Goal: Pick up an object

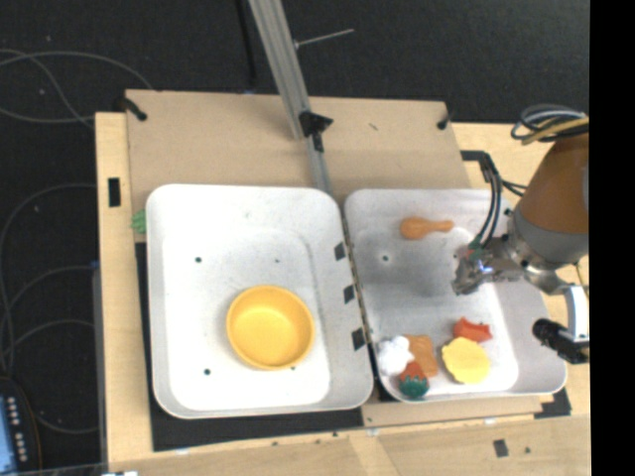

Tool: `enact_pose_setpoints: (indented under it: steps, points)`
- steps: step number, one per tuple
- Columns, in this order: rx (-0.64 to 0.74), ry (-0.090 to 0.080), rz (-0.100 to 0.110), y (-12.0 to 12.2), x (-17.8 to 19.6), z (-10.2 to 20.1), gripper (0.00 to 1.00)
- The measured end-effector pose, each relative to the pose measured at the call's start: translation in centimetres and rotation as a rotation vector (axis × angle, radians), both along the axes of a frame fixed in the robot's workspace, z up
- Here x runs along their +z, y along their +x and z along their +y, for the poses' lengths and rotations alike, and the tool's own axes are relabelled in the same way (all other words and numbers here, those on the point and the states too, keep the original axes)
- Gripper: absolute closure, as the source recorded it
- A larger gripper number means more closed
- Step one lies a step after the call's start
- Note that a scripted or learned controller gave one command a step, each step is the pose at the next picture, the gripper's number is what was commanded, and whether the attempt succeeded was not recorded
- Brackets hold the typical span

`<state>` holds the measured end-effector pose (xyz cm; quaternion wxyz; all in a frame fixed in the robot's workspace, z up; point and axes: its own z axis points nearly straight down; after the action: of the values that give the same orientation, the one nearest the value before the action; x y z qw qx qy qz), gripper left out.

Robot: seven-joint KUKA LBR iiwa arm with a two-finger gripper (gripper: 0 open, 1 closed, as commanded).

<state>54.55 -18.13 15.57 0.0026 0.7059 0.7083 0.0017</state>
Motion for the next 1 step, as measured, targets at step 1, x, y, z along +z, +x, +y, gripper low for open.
enact_pose_setpoints:
  steps: [1]
  points:
    - [0.001,-0.001,-0.002,0.89,6.21,-0.17,1.0]
